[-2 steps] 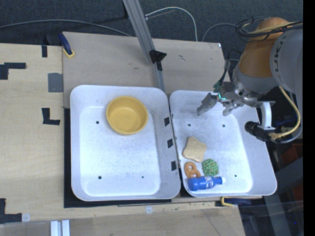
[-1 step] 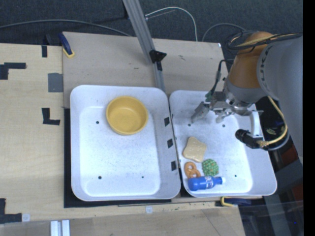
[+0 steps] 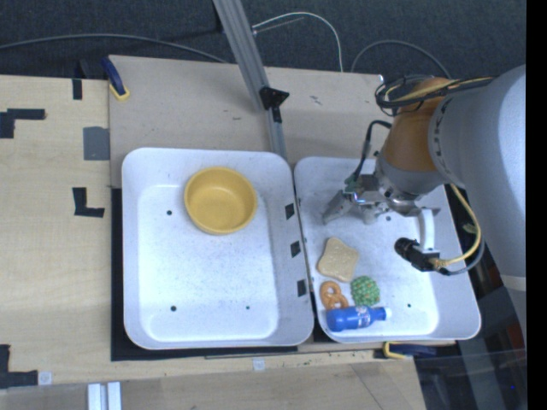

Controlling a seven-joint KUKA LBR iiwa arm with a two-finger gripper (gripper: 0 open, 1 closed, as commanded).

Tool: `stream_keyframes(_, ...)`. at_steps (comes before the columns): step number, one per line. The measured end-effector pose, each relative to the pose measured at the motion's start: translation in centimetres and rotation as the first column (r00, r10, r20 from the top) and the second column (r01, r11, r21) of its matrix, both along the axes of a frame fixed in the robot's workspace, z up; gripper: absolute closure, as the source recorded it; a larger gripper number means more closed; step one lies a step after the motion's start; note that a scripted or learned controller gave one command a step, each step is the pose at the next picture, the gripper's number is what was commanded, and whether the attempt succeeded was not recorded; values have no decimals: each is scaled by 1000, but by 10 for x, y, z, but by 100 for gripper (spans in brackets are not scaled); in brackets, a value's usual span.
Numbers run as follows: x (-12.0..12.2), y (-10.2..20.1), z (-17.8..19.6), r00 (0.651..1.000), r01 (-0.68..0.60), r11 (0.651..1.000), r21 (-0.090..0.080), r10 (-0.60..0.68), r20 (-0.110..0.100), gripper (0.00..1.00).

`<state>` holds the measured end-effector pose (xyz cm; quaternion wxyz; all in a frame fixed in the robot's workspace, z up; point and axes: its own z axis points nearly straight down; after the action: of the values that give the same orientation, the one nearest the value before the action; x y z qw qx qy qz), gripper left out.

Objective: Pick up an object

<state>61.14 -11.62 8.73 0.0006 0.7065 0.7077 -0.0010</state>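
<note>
Since the claw (image 3: 363, 205) hangs spread wide and empty just above the bread slice (image 3: 338, 259) in the right bin (image 3: 457, 314), that slice looks the likeliest pick. It should be light, stiff and flat, best pinched across its edges; the pretzel (image 3: 333, 295), green ball (image 3: 366, 289) and blue bottle (image 3: 355, 318) lie below it.

The gripper (image 3: 373, 214) hangs over the right bin (image 3: 453, 314), fingers spread, nothing between them. Nearer the front of this bin lie a bread slice (image 3: 338, 259), a pretzel (image 3: 333, 295), a green ball (image 3: 365, 289) and a blue bottle (image 3: 355, 318). A yellow bowl (image 3: 220, 199) sits in the left bin (image 3: 145, 297).
</note>
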Motion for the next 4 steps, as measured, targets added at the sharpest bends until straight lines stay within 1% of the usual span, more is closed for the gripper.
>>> stream_keyframes(1,0,1,11,1000,-1,1000,2,1,-1,100)
stream_keyframes(2,8,0,56,1000,0,1000,2,0,3,100)
stream_keyframes(3,15,-8,110,1000,0,1000,1,0,5,100)
stream_keyframes(4,16,-8,145,1000,0,1000,2,0,4,100)
